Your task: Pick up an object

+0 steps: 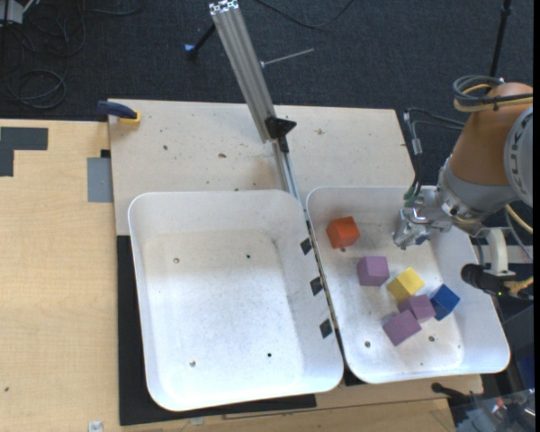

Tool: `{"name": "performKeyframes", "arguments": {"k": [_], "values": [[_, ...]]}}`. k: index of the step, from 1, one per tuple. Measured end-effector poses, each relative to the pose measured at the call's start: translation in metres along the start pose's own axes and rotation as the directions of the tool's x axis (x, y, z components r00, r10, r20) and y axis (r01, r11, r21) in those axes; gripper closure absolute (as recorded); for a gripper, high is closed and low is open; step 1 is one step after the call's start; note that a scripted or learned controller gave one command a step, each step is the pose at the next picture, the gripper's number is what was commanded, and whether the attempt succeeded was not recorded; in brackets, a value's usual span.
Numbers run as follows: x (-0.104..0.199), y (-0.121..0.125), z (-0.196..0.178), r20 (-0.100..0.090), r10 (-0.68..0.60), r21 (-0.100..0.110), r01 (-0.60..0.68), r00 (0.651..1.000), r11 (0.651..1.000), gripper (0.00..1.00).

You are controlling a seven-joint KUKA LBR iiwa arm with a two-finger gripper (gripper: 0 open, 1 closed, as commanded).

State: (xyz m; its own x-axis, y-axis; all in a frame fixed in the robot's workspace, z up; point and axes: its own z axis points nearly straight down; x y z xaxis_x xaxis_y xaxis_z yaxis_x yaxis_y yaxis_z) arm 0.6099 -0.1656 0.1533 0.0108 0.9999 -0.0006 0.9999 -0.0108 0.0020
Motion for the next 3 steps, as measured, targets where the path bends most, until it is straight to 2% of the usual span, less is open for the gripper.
{"name": "performKeyframes", "arguments": {"k": [1, 2, 3], "values": [[0.0, 0.005, -0.063, 0.001, -0.014, -0.003, 0.014, 1.0, 1.0, 1.0], [-0.001, 0.006, -0.081, 0.0, -0.011, 0.002, 0.011, 1.0, 1.0, 1.0], [0.045, -0.004, -0.071, -0.003, -0.014, 0.007, 0.014, 1.0, 1.0, 1.0]]}}
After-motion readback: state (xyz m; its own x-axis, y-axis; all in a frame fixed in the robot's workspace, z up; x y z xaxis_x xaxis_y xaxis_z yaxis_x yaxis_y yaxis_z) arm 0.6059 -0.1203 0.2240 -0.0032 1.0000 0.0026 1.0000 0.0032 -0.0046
